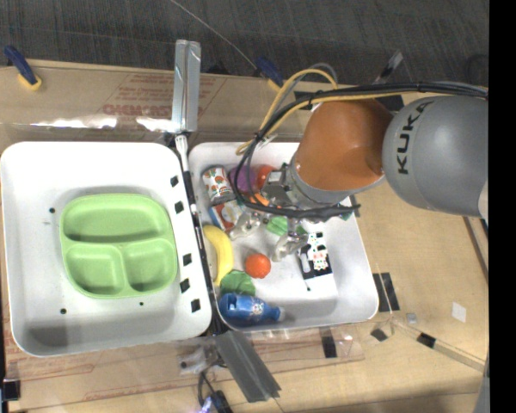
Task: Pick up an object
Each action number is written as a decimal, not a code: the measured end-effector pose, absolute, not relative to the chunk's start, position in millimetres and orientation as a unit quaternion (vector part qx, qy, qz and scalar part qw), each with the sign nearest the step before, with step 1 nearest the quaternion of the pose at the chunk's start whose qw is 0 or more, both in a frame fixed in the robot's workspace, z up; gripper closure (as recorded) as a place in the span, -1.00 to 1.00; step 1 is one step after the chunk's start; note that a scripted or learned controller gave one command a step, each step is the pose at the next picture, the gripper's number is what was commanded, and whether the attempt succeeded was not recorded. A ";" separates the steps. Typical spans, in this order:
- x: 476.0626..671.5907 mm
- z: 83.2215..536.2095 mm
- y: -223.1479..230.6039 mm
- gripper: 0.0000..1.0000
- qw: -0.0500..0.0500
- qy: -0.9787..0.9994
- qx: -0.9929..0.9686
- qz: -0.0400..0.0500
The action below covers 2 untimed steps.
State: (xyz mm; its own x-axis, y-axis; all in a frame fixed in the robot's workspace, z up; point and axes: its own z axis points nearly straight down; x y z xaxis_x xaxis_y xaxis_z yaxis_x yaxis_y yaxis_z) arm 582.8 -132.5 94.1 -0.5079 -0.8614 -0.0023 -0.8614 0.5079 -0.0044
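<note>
White plastic forms both bins on the table: the left bin [26, 231] holds a green divided tray [116, 243], and the right bin [357, 278] holds a jumble of small objects. The grey arm [434, 153], with its orange band [340, 144], reaches in from the right and hangs low over the middle of the right bin. Its end effector [279, 226] sits among the objects, close to a small green piece [278, 225], and whether it is clenched or released cannot be told. Along the bin's left wall lie a printed can [217, 184], a yellow banana [219, 249], a green leafy item [237, 281] and a blue bottle [248, 309] near the front edge. An orange ball [258, 266] rests just right of the banana. A black-and-white block [316, 257] lies beside the end effector.
</note>
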 end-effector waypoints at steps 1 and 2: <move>583.7 104.5 -130.7 1.00 0.003 0.867 -0.498 -0.001; 583.5 104.1 -130.5 -1.00 0.003 0.867 -0.498 0.000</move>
